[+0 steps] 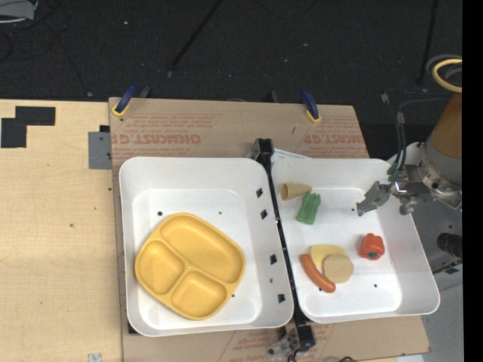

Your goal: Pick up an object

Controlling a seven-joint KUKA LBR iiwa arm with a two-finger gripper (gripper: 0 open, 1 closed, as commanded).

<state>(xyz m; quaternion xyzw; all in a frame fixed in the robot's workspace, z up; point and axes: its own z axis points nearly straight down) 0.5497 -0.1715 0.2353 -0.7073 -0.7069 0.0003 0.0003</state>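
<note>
The right bin holds several toy foods. A tan cone lies at the back left with a green piece just in front of it. A red pepper sits toward the right. Near the front, a tan round disc rests on a yellow wedge, and a red-orange sausage lies beside them. My gripper hangs over the bin's back right corner, above and behind the pepper. Its fingers are open and spread, with nothing between them.
A yellow three-compartment plate lies in the left bin. A black divider rail runs between the bins. Brown cardboard lies under both, held by blue clamps at the back.
</note>
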